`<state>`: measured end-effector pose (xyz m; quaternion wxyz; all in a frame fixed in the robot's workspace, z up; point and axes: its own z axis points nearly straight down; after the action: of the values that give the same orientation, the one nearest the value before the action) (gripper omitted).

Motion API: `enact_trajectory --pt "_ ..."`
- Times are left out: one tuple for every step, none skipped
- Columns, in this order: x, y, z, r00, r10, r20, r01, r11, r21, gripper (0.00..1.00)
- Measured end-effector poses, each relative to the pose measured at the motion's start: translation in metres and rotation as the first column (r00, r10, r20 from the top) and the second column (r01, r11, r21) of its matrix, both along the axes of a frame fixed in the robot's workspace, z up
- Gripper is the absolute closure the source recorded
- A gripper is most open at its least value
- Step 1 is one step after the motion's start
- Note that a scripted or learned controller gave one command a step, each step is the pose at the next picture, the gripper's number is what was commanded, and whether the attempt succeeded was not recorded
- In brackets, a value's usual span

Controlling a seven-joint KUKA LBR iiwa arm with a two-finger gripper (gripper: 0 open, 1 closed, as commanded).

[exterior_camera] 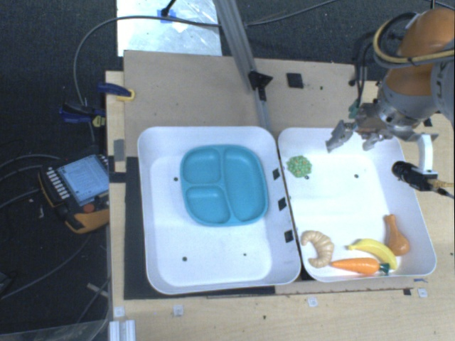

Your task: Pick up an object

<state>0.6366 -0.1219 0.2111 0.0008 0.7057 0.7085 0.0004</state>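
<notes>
Camera view: the gripper (353, 139) is seen above the far edge of the right bin (341, 204), its fingers spread apart with nothing between them. A green ball (299, 165) is found just below-left of it. A croissant (318, 246), carrot (355, 266), banana (372, 249) and drumstick (396, 234) are gathered well apart, at the near end.

Two white bins sit side by side. The left bin (160, 212) holds a blue divided plate (224, 185). The right bin (341, 204) holds a green ball (299, 165) near its upper left, and a croissant (318, 247), carrot (355, 266), banana (373, 250) and what looks like a drumstick (396, 234) along its lower edge. The gripper (355, 138) hangs over the upper rim, fingers spread.
</notes>
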Motion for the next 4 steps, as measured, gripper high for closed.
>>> enact_trajectory --pt "0.005 0.007 -0.058 1.000 0.003 -0.004 -0.003 1.000 0.000 0.00" --pt "0.005 0.009 -0.100 1.000 0.002 -0.003 -0.002 1.000 0.000 0.00" --pt "0.010 0.009 -0.116 1.000 0.001 0.005 -0.001 1.000 0.003 0.00" --pt "0.013 0.016 -0.103 1.000 0.008 0.008 -0.009 1.000 0.013 1.00"
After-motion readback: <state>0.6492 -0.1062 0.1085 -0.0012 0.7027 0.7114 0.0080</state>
